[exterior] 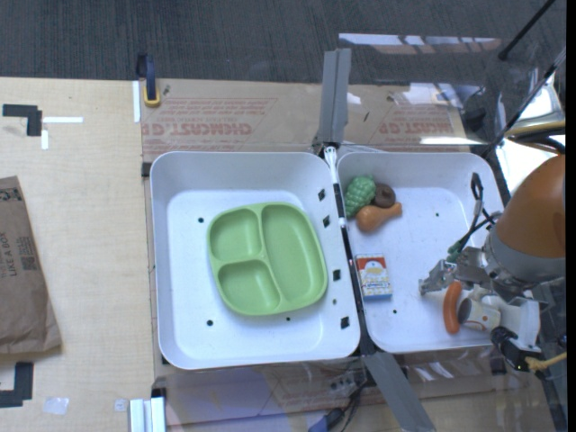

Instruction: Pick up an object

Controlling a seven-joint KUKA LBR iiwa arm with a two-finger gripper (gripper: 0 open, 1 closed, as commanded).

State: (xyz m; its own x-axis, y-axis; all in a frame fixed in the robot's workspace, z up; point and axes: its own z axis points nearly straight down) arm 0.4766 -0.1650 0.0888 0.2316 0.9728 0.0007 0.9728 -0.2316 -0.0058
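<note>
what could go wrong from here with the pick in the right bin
1. The claw sits right at the orange sausage-shaped item, which lies close to the right bin's near wall; closing off-center may push it away rather than grip it.
2. The small card box lies flat against the divider; a grab there could likely slip.
3. The green toy, brown donut and orange piece touch, so one may drag the others.

The green divided plate (267, 259) looks like smooth, slightly glossy plastic, as do the white bins (171, 241). The surface (81, 241) is pale matt wood, and the brown bag (22, 268) seems to be paper.
</note>
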